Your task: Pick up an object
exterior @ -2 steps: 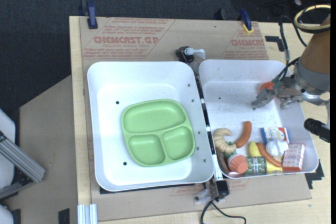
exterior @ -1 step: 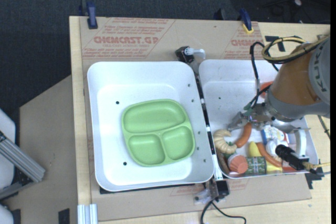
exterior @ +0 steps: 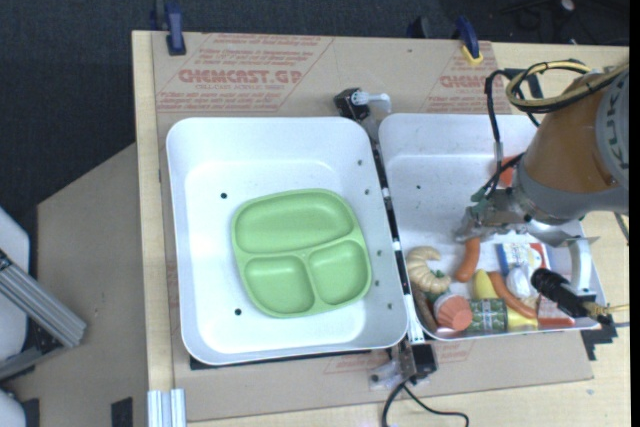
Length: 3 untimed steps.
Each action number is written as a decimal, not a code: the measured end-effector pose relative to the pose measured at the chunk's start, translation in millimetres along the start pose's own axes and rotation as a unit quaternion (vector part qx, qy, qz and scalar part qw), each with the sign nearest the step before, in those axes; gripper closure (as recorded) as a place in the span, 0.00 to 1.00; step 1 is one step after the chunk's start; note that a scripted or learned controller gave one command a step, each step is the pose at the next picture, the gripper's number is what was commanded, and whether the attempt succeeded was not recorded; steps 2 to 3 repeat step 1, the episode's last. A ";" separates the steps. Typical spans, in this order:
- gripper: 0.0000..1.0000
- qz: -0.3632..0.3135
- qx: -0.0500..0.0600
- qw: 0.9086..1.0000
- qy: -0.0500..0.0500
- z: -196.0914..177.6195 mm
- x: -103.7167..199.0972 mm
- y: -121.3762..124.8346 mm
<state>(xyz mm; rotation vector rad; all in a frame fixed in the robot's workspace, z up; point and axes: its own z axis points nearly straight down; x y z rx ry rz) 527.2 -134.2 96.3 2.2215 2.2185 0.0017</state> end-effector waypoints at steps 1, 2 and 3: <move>1.00 -0.006 -0.005 1.000 0.001 -101.1 85.0 32.1; 1.00 -0.006 -0.005 1.000 0.001 -101.1 85.0 32.1; 1.00 -0.006 -0.005 1.000 0.001 -101.1 85.0 32.1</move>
